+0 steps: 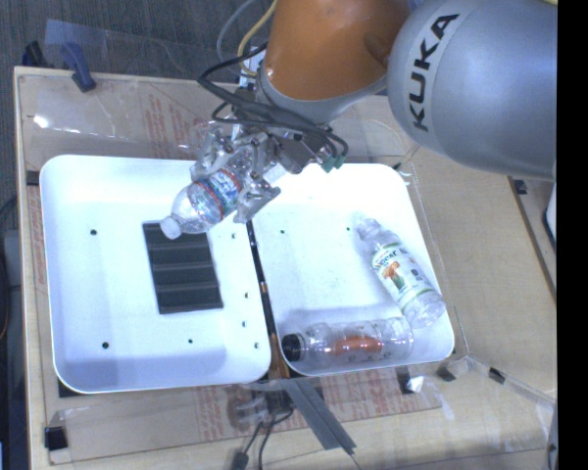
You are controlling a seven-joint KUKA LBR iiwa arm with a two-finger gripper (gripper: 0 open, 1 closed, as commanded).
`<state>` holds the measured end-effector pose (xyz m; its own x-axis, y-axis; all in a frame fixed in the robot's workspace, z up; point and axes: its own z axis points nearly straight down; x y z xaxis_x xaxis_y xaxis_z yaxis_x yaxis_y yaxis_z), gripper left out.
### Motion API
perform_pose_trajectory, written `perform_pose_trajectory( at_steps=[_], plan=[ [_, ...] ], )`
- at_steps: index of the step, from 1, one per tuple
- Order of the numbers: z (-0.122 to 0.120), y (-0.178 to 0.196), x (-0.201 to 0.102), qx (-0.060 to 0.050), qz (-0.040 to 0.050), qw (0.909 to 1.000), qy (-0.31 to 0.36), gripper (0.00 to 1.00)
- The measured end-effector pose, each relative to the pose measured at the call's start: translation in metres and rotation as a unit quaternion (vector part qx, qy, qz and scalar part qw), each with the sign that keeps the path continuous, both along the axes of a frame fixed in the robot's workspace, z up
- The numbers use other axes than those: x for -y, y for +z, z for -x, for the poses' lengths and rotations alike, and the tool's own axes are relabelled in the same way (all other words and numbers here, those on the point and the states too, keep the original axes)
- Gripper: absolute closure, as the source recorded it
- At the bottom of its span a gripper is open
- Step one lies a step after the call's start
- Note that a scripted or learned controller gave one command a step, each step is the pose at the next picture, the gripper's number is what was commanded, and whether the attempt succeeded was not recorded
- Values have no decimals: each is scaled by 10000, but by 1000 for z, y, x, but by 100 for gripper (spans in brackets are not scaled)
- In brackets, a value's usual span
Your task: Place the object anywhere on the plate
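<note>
A clear plastic water bottle (206, 202) with a blue-and-red label hangs tilted over the back right part of the left bin (88, 194), its cap pointing down-left. My gripper (241, 172) is shut on the bottle's upper body, with the bottle between its fingers. The plate (182, 266), a dark ridged rectangle, lies flat in the middle of the left bin. The bottle's cap end hovers just above the plate's far edge. The orange band and grey wrist hide the gripper's base.
The right bin (314, 253) holds two other clear bottles: one with a green-and-orange label (400, 272) near its right wall, and one with a black cap (351, 342) lying along its front wall. Cables hang around the wrist.
</note>
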<state>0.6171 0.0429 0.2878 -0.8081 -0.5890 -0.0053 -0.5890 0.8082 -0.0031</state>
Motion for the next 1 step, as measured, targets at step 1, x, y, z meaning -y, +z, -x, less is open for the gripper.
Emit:
perform_pose_trajectory(
  at_steps=[1],
  plan=[
    [0,0,0,-2,1,10000,-4,0]
  ],
)
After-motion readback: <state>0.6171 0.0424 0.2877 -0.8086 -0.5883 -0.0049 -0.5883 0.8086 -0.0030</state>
